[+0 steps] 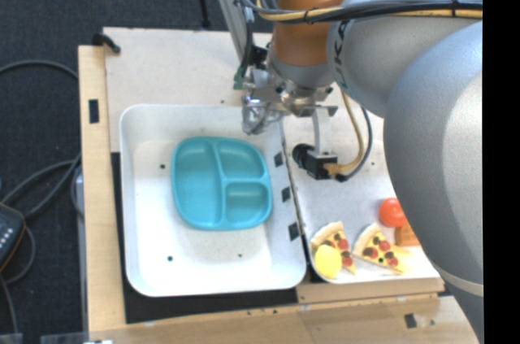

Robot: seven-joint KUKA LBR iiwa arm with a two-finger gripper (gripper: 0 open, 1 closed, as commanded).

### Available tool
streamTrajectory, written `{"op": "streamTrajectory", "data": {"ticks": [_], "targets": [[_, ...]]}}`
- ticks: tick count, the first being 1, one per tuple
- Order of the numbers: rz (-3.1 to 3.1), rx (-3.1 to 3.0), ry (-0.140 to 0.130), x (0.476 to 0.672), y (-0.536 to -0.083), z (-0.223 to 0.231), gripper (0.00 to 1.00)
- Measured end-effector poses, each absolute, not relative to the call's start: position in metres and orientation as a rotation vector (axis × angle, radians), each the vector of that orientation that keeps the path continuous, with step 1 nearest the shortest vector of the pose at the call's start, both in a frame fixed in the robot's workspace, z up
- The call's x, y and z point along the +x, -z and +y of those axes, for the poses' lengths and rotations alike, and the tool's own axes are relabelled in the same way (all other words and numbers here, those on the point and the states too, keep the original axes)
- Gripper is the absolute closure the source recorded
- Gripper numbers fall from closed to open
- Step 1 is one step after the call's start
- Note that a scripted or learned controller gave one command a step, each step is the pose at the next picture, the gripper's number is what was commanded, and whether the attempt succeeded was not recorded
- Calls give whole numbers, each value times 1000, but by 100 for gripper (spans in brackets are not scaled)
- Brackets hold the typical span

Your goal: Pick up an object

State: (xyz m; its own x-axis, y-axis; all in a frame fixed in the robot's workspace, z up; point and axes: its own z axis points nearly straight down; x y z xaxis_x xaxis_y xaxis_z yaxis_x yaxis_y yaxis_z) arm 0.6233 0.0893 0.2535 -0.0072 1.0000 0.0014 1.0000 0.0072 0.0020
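Gripper (pixel 257 118) partly hidden under arm (pixel 406 50)

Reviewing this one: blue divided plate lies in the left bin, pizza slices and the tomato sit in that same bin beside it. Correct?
Not quite. The plate does lie in the left bin, but the pizza slices and the tomato sit in the right bin, across the divide. The camera view shows it.

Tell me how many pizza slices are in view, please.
2. One pizza slice lies in the right bin beside a yellow piece; the other slice is just right of it. The arm may hide more.
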Motion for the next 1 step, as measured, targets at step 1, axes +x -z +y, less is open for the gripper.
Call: {"op": "streamTrajectory", "data": {"ticks": [1], "targets": [[2225, 2216, 2, 623, -254, 86, 0]]}}
